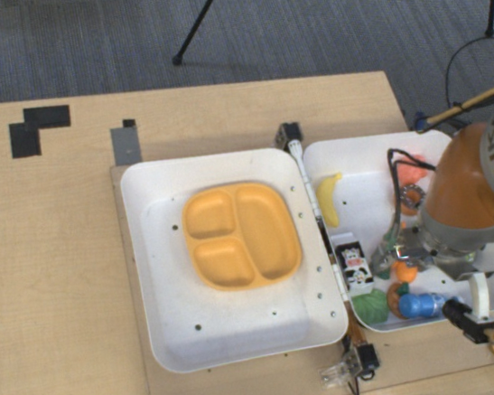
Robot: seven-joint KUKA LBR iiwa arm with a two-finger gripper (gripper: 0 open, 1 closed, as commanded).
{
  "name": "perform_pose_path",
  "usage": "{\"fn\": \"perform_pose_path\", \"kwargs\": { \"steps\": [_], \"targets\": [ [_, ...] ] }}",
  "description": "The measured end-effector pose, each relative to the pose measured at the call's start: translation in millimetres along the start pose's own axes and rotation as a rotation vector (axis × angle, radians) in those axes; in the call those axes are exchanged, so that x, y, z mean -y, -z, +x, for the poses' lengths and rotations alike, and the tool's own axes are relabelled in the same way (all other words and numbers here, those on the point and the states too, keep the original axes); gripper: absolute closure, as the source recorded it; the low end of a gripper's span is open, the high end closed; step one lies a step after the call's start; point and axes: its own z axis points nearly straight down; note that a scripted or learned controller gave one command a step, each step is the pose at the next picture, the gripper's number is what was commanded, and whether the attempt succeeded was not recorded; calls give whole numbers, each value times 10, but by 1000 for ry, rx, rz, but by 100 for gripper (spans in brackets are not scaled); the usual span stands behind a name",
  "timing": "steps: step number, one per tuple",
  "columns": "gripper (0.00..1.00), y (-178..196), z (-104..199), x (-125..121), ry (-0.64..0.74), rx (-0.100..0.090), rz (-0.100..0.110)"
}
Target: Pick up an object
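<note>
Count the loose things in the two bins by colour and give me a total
Yellow: 2, the tray and the banana
Green: 1
Blue: 1
Orange: 1
Black-and-white: 1
Total: 6; the arm hides more.

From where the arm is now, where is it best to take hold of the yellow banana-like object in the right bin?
Probably at the middle of the yellow object, from straight above. It lies flat and long against the left wall of the right bin, so the fingers should close across its narrow width. The arm hangs farther right.
</note>
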Motion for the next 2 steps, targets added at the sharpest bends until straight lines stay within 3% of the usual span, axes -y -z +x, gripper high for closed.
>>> {"fn": "perform_pose_path", "kwargs": {
  "steps": [1, 2],
  "targets": [
    [0, 1, -88, -143, 538, -1, -9],
    [0, 4, 23, -25, 484, 1, -9]
  ]
}}
